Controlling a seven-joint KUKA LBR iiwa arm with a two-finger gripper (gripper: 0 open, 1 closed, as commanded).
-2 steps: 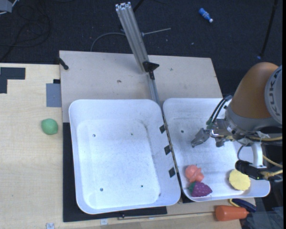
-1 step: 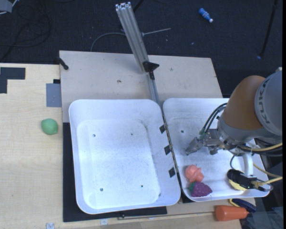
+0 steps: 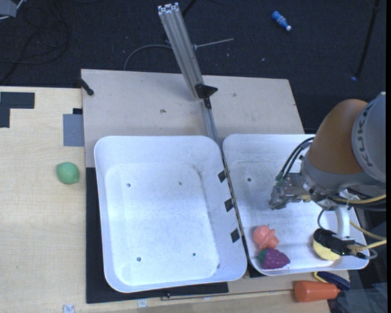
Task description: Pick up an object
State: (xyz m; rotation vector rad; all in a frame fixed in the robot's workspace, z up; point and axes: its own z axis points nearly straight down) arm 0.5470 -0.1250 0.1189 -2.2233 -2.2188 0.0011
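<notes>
In the right bin (image 3: 260, 155), three things lie near the front edge. A pink-orange object (image 3: 266, 236) sits beside a purple one (image 3: 274, 259), the two touching. A yellow object (image 3: 326, 248) rests at the bin's front right corner, partly behind a black cable. My gripper (image 3: 278, 198) hangs over the middle of the right bin, a little behind and to the right of the pink-orange object. It points down toward bare bin floor, and nothing shows in it. The grey arm with its orange band (image 3: 339, 139) reaches in from the right.
The left bin (image 3: 156, 214) adjoins the right one, joined by black clips (image 3: 229, 204). A green ball (image 3: 68, 173) lies on the wooden bench to the left. An orange object (image 3: 316, 290) rests outside the right bin's front edge. A slanted metal rail (image 3: 186, 44) stands behind the bins.
</notes>
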